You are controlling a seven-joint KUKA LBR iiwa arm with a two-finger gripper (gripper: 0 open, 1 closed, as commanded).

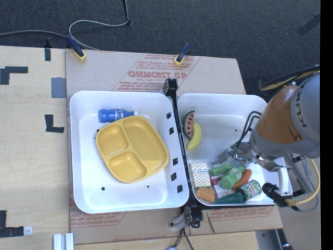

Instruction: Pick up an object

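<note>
Lying across the left bin [83,191], a yellow divided plate [132,147] runs its long axis diagonally, with a blue bottle [115,114] just behind it. In the right bin [218,105], a watermelon slice [189,123] and banana [194,137] sit near the divider. Toy foods [229,181] crowd the front, where the gripper [237,155] reaches down among them; its grip cannot be told.

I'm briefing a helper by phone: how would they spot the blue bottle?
Look in the left bin, which holds a yellow tray. The blue bottle lies on its side just behind that tray. It is the only blue thing in either bin.
</note>
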